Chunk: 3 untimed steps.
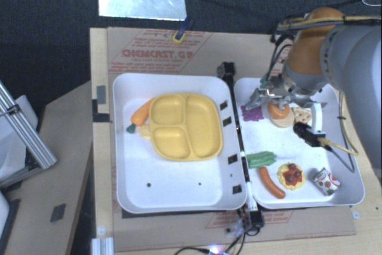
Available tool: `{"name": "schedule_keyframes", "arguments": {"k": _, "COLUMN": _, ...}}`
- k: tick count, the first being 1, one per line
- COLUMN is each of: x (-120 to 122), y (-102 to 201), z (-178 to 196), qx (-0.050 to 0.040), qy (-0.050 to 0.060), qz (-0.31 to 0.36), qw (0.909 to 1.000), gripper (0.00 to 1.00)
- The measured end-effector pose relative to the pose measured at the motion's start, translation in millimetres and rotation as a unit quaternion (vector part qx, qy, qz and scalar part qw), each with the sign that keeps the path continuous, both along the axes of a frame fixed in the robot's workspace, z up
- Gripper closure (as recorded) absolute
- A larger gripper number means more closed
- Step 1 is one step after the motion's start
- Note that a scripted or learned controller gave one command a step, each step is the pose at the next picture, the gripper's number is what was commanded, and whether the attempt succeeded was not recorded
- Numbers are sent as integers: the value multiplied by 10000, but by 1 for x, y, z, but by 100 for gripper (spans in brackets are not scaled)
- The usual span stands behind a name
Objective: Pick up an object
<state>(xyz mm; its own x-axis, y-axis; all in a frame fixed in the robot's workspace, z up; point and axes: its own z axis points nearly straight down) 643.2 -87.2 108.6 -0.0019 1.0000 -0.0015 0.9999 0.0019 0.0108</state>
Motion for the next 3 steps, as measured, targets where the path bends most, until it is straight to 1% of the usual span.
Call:
{"name": "schedule_keyframes", "arguments": {"k": 1, "x": 3, "y": 0, "z": -6, "qx": -7, "qy": -28, "qz": 1, "qw": 10000, "gripper": 0}}
{"name": "schedule_keyframes", "arguments": {"k": 2, "x": 4, "y": -1, "z": 5, "qx": -18, "qy": -52, "qz": 0, "qw": 10000, "gripper": 100}}
{"name": "schedule_keyframes", "arguments": {"k": 3, "x": 0, "y": 2, "z": 67, "qx": 5, "qy": 17, "qz": 10, "qw": 10000, "gripper": 100}}
